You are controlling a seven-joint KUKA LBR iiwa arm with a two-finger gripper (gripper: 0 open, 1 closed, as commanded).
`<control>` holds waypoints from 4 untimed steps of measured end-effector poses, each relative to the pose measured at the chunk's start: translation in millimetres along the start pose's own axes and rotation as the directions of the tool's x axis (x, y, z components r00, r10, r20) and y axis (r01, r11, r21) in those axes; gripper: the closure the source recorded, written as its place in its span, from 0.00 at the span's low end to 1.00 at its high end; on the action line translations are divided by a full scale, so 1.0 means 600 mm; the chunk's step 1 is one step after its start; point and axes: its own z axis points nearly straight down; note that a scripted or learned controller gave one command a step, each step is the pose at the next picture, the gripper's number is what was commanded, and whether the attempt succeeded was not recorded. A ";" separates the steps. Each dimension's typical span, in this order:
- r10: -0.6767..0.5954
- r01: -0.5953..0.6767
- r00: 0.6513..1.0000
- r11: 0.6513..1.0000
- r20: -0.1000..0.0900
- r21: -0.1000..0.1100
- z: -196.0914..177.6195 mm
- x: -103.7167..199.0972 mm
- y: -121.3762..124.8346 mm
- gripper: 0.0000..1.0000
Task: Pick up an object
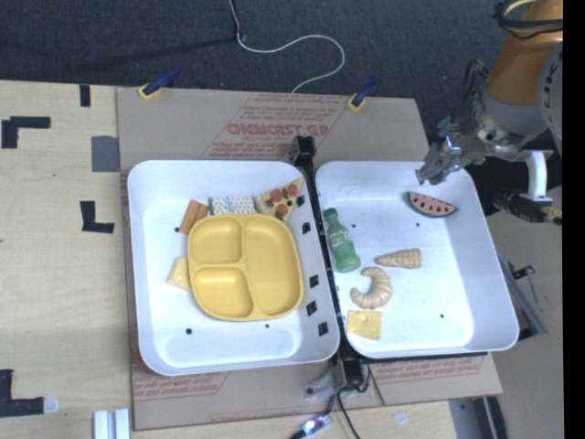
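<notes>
My gripper (431, 174) hangs over the far right corner of the right bin (475, 323), just up and left of a watermelon slice (431, 205). Nothing shows between its fingers. Lower in that bin lie a green bottle (341, 242), a cone-shaped pastry (400, 259), a croissant (373, 287) and a cheese wedge (366, 324). The left bin (155, 337) holds a yellow divided plate (245, 267) with a pizza slice (281, 199), an orange stick (193, 217) and a yellow wedge (178, 273) around it.
Both bins rest on a cardboard sheet (265, 122) held by clips. A white cable (292, 48) loops over the dark floor behind. The arm's orange band (521, 67) stands at the upper right.
</notes>
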 end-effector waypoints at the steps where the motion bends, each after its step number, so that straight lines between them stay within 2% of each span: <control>1: 0.000 0.000 1.000 1.000 -0.002 0.005 -0.012 0.001 0.001 1.00; 2: -0.003 0.003 1.000 1.000 -0.003 0.008 -0.028 0.086 -0.042 1.00; 3: -0.003 0.003 1.000 1.000 -0.002 0.010 -0.007 0.164 -0.092 1.00; 4: -0.004 0.004 1.000 1.000 -0.003 0.010 -0.020 0.247 -0.146 1.00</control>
